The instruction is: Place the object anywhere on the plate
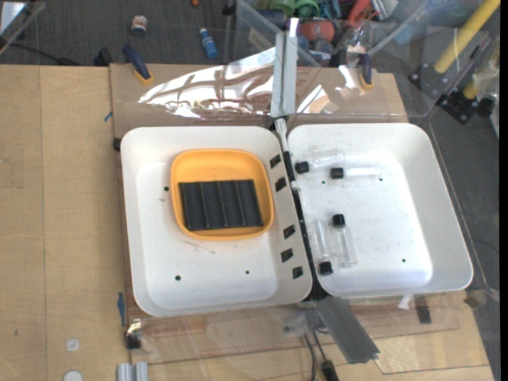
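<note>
An orange plate (223, 162) with rounded corners lies in the left white bin (159, 276), slightly above the bin's middle. A black ribbed rectangular object (221, 205) rests flat on the plate, covering its lower half and lying wholly within its rim.
The right white bin (413, 213) holds two clear tubes with black caps, one near the top (349, 169) and one near the divider (333, 243). Black clips (287, 232) line the seam between the bins. A clear tub of colourful toys (325, 2) stands behind the bench.
</note>
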Robot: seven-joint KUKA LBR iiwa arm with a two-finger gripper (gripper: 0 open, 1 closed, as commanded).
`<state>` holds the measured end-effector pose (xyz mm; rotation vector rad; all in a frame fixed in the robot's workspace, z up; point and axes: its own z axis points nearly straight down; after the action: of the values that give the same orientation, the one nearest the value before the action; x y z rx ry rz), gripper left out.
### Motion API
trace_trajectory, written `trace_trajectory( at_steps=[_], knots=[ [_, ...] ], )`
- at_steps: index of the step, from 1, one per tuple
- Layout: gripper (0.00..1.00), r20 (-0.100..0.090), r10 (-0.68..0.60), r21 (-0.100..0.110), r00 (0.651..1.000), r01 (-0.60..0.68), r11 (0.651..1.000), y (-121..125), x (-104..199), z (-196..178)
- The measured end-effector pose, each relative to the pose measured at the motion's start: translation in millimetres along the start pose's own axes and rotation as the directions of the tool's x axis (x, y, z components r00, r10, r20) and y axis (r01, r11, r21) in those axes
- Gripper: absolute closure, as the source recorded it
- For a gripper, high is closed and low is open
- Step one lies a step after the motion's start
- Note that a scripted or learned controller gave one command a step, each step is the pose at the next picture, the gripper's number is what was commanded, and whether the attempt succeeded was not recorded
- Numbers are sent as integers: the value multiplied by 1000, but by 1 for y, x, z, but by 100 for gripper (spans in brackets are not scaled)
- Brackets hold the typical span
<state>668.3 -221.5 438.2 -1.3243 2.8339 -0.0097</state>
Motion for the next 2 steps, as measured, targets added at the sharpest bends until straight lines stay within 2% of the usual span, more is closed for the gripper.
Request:
trace_trajectory(
  at_steps=[1, 2],
  knots=[
    [100, 1, -360, -1, 933, 360, 933, 0, 0, 1],
    [100, 2, -679, -2, 734, 679, 734, 0, 0, 1]
  ],
)
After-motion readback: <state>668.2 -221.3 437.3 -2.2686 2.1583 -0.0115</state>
